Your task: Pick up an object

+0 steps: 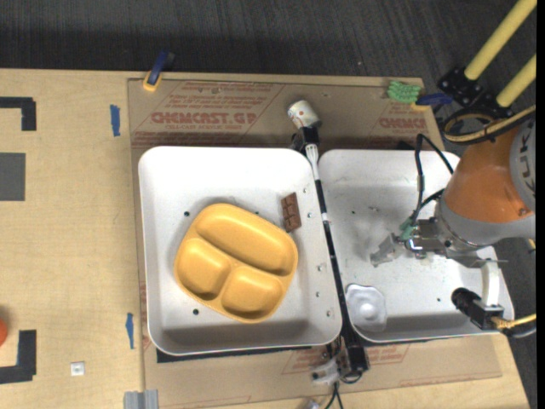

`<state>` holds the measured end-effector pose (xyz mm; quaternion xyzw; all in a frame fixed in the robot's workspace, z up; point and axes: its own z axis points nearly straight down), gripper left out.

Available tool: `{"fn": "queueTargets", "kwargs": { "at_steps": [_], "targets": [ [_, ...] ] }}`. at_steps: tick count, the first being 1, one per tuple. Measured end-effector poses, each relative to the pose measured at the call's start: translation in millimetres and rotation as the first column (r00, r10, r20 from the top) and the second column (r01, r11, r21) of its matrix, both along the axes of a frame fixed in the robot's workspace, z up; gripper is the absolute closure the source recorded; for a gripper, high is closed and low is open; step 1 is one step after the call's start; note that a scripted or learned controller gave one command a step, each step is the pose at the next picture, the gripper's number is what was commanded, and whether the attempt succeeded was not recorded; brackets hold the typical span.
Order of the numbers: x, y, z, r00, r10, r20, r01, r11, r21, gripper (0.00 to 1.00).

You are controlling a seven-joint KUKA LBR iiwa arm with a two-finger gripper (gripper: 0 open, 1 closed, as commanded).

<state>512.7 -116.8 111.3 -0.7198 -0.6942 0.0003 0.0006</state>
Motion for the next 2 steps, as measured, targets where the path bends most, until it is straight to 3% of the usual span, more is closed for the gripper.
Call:
{"fn": "queueTargets", "kwargs": {
  "at_steps": [1,2],
  "targets": [
    [49.2,-67.0,-26.2,0.990,-0.143,-0.001,0.143,0.990,0.009,0.00],
    [99.3,-73.1,-25.9,0.981,-0.193,-0.006,0.193,0.981,0.024,0.00]
  ]
}}
